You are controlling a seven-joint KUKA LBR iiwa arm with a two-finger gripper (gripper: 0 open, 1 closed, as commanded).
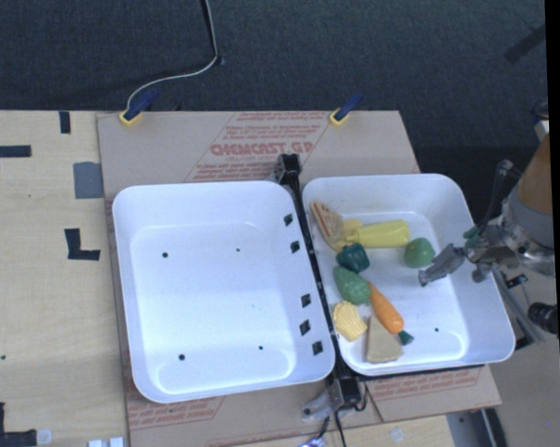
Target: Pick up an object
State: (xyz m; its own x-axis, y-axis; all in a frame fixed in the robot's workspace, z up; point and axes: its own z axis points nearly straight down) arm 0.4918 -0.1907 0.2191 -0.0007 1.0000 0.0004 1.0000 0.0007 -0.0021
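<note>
The right bin (445,194) holds several toy foods. A striped bread slice (328,223) lies by its left wall, with a yellow piece (380,233) beside it. A green ball (417,252) sits further right. Lower down are a dark teal piece (354,258), a green piece (351,285), an orange carrot (386,308), a yellow corn (349,321) and a tan wedge (383,345). My gripper (444,262) hangs over the right side of this bin, just right of and slightly below the green ball. Nothing is seen held in it.
The left bin (131,215) stands beside the right one, joined along a black hinge strip (305,263). Both rest on a cardboard sheet (249,145) fixed with clamps. The arm's wrist (526,244) overhangs the right bin's right rim.
</note>
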